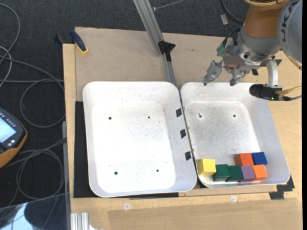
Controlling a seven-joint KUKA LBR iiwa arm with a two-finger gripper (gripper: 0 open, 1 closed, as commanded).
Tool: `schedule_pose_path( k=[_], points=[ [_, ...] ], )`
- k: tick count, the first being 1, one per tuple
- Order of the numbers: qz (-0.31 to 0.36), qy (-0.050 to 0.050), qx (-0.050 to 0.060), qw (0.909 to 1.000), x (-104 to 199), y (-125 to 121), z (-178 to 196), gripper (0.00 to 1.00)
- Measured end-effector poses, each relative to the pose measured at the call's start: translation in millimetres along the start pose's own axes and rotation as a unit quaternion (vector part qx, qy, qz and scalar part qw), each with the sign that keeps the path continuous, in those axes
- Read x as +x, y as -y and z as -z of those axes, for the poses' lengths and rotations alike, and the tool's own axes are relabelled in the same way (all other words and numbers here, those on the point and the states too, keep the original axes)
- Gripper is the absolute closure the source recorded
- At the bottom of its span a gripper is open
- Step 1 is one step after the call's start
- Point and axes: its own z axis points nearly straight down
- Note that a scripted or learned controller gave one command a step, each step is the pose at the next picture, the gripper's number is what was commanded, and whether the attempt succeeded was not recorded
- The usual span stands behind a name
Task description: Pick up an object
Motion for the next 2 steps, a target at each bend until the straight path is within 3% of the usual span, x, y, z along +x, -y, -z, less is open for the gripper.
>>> schedule_pose_path(
  k=[2],
  points=[
    [-0.001, 0.000, 0.001, 1.0000, -10.1, 1.8, -93.4, 0.00]
  ],
)
